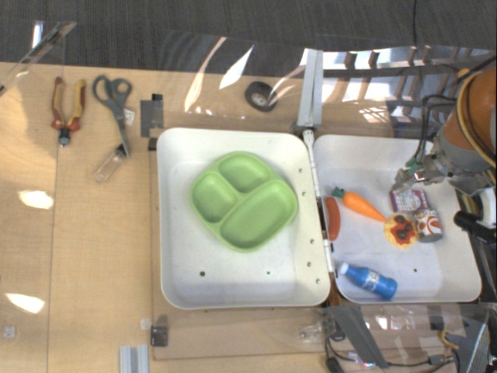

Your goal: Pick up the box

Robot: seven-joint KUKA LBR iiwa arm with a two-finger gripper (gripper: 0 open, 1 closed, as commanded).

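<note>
— Where to look for the box [409,200]?

— In the right bin [373,158], toward its right side: small, purplish, lying flat. Just right of the carrot [363,204], just beyond the pizza slice [401,230] and a little red-and-white can [429,225].

— And the gripper [412,176]?

— Poised right at the far edge of the box, on the end of the grey arm reaching in from the right. Open or closed: cannot tell, too small and blurred at that spot.

— Lifted yet?

— No sign of it. Resting on the bin floor, by the look of it, and not seen clamped. Judged so: approach done or nearly done, grasp and lift both left to do.

— Anything crowding it?

— Pizza slice and can on the near side, touching or almost; hard to say which. Blue bottle [371,280] at the near edge and a red sausage-like piece [333,217] by the left wall, both well apart. Green divided plate [245,200] over in the left bin [175,278], of no concern.
</note>
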